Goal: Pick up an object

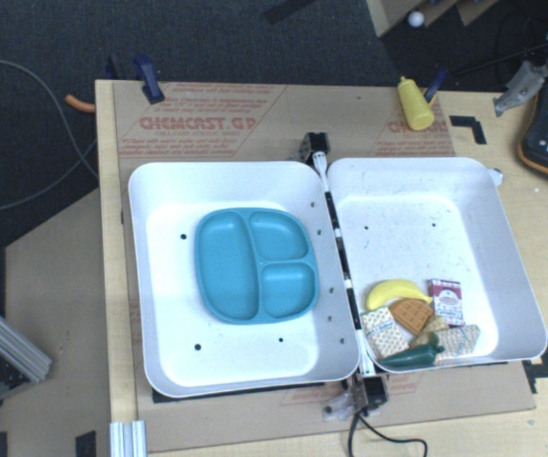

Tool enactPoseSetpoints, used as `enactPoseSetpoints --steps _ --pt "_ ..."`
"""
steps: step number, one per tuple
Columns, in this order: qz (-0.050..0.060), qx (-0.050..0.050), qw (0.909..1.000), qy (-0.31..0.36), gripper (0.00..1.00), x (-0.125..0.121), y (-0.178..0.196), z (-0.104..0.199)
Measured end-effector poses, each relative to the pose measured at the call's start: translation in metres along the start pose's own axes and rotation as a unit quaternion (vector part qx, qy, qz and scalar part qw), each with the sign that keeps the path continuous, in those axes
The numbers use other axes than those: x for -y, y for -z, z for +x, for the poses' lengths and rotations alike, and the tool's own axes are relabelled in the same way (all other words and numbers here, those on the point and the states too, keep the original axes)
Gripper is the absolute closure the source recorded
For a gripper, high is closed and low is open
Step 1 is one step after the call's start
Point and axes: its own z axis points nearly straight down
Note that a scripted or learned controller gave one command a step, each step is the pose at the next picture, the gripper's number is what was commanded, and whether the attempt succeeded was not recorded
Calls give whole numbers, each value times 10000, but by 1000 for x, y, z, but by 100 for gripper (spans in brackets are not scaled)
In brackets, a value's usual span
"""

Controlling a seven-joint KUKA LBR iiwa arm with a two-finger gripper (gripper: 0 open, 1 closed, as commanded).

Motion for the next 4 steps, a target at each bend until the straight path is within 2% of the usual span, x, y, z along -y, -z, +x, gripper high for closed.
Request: enactPoseSetpoints --steps 1,2,3,4 --pt "25 -17 10000 5 0 1 -167 78" --pt "27 -13 10000 -3 0 92 -225 -2" --pt "-2 -5 10000 4 0 10 -64 25" --pt "-4 1 10000 0 0 0 16 -2"
